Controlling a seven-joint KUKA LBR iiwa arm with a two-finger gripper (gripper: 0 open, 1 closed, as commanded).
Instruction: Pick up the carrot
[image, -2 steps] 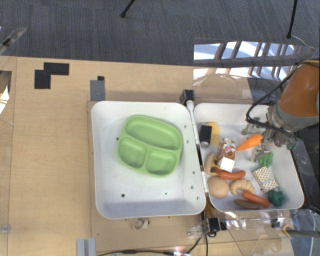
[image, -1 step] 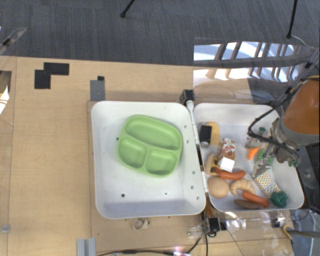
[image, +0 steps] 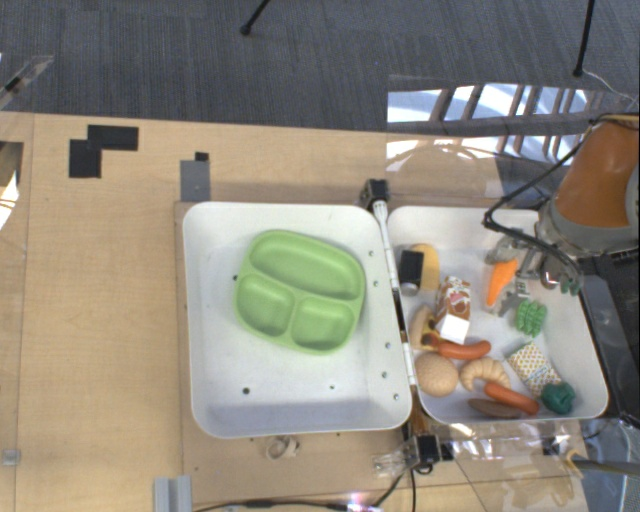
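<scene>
- We read this as a robotics lab, not a home or kitchen.
- We see a plywood bench carrying two shallow white bins bolted side by side, with black tape markers on the wood.
- We see toy food heaped in the right bin and a green divided plate in the left.
- We see grey carpet, loose cables and a grey-and-orange arm.

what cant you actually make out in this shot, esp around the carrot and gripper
- Gripper, camera view: metal parts sit beside the carrot, too small and cluttered to tell if it is gripped.
- Arm: cut off by the right edge beyond the orange band.
- Toy food in the right bin: pieces overlap, several too small to name; the boxed item has unreadable print.
- Right bin's far side: washed out by glare.
</scene>
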